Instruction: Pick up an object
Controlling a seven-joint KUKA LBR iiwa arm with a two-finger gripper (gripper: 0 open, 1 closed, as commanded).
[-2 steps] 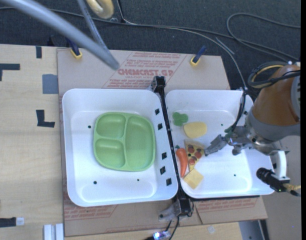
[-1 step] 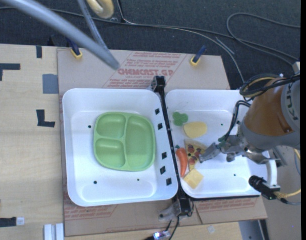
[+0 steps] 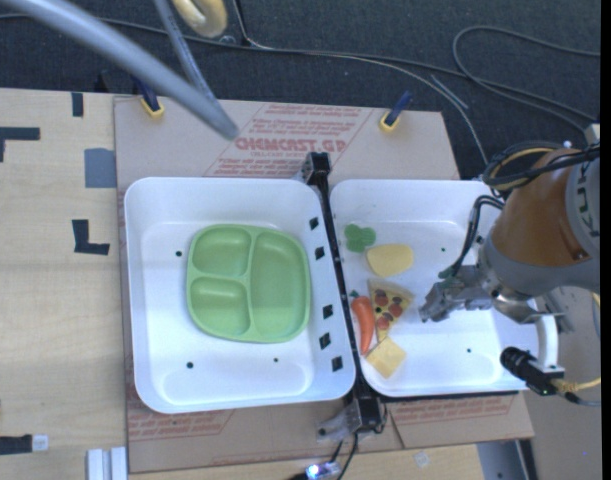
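Step in hand, by judgement: approach, before any grasp. The dark two-finger gripper (image 3: 437, 303) sits low inside the shallow white plastic right bin (image 3: 455, 203), nothing visible between its tips. Whether it is spread or closed cannot be told at this size.

Candidate items, all to the gripper's far side from the arm, toward the bin divider:
- Flat triangular toy pizza slice with red dots (image 3: 389, 302): nearest, just beside the tips, apart from them.
- Pale yellow oval toy piece (image 3: 389, 260): near, beyond the slice and farther up the bin.
- Yellow wedge-shaped toy cheese (image 3: 387, 358): near, toward the bin's front edge.
- Orange toy carrot (image 3: 363, 325): beyond the slice, against the divider.
- Small green leafy toy piece (image 3: 359, 237): farthest.

Next move likely calls for a short shift toward the slice, descent, then closing. The slice lies flat, so a slip is possible.
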